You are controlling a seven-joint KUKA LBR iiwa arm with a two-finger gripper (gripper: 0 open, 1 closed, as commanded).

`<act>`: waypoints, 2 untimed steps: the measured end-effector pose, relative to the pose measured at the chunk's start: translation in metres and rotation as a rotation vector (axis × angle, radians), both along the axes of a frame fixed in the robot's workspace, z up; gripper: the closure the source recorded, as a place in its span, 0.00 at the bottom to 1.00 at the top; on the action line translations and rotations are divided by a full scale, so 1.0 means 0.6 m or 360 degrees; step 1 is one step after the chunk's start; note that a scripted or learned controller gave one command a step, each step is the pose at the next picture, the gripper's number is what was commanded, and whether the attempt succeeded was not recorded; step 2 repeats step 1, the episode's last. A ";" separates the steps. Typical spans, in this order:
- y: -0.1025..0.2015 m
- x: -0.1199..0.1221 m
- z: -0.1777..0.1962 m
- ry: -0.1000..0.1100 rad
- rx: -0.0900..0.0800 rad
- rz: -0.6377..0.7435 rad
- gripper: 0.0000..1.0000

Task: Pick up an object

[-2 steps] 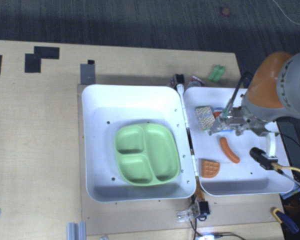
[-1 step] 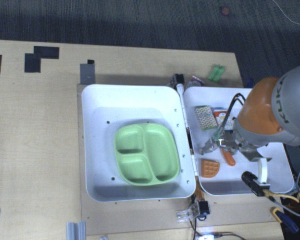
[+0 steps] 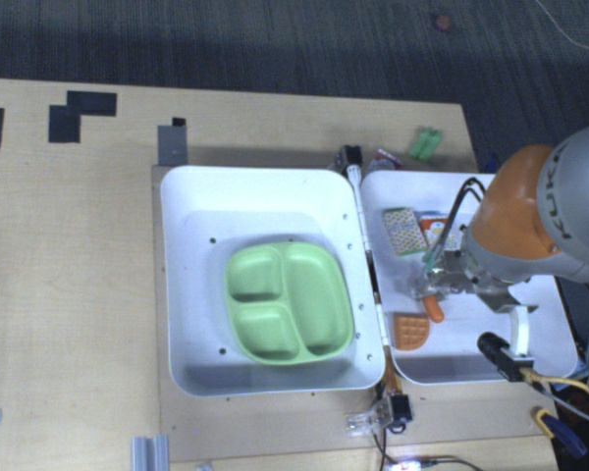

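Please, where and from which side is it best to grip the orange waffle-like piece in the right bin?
Probably across the narrow width of the orange waffle piece, coming straight down from above. It lies flat on the right bin floor, so only its side edges offer hold. The bin wall is close on its left.

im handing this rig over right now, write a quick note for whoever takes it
Gripper: down in the right bin, over the small orange piece; whether its fingers are open or shut cannot be told from this view.
Things: an orange waffle-like piece sits near the right bin's front left, a speckled packet near its back. The green divided plate lies in the left bin.
Done: nothing visibly lifted.
Left: secure one object and raise it.
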State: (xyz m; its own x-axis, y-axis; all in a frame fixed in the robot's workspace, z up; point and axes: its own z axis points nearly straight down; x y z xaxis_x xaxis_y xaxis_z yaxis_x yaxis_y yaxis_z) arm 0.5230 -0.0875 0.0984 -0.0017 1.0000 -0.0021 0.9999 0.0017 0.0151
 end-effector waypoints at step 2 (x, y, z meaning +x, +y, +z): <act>0.089 -0.059 0.144 0.0017 0.0005 0.0004 1.00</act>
